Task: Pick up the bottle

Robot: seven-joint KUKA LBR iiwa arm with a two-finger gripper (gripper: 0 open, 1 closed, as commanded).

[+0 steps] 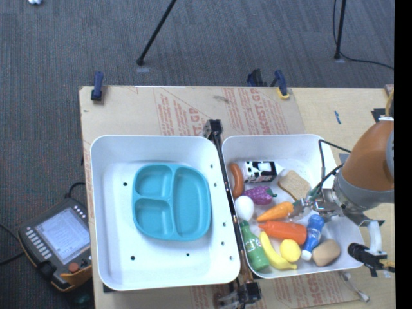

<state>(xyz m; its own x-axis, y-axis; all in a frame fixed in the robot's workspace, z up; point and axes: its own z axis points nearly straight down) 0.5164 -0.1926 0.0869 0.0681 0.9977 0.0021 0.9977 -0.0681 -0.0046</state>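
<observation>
Two bottles lie in the right bin [270, 143]. A small blue bottle [313, 232] with a white cap rests near the bin's right side, between an orange carrot-like toy [284, 230] and a brown potato [326, 252]. A green bottle [253, 245] lies along the bin's front left wall. My gripper [311, 204] hangs low just behind the blue bottle's top, close to the bread slice [295, 184]. The grey arm with its orange band [371, 158] comes in from the right. Nothing is visibly held.
The right bin also holds a cow-patterned carton [261, 170], a sausage [235, 178], purple grapes [259, 194], a white egg [244, 207], a carrot [277, 211], a banana [274, 254] and a lemon [290, 250]. A blue divided plate [172, 201] sits in the left bin [109, 172].
</observation>
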